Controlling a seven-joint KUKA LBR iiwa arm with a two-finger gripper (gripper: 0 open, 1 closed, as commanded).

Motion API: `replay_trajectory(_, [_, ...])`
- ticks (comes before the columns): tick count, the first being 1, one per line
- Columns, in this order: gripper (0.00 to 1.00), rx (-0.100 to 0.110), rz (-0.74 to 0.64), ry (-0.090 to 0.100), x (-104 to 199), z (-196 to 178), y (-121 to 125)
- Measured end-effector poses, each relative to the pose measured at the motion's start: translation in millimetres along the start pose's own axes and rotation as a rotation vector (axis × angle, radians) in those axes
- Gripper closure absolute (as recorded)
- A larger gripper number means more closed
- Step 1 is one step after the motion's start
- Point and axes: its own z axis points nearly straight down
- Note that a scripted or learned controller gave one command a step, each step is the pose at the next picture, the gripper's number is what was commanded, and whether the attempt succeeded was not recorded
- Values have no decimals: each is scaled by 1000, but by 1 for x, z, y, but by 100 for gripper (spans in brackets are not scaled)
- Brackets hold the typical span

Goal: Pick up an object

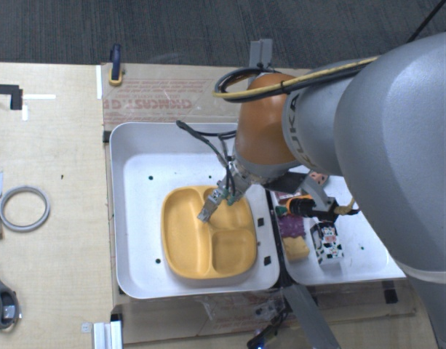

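A yellow divided tray point(208, 242) lies in the left white bin point(135, 195), filling its lower middle. My gripper point(214, 205) hangs over the tray's upper edge, near the ridge between its compartments, and looks close to or touching the plastic. The grey arm with its orange band point(263, 122) reaches in from the right and covers much of the right bin point(368, 260). In that bin lie a purple item point(289, 226), a tan block point(296, 249), a black-and-white object point(327, 243) and a small orange and black piece point(298, 206).
A grey tape ring point(22, 208) and scissors point(0, 307) rest on the wooden bench to the left. A blue clamp point(116, 64) holds cardboard point(164, 100) behind the bins. Black cables point(204, 140) trail along the arm's wrist.
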Motion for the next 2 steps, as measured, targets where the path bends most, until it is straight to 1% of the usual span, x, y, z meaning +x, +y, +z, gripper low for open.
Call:
replay_trajectory(1, [100,0,1,-11,-4,-6,-2])
replay_trajectory(2, [0,1,2,-11,-4,-5,-2])
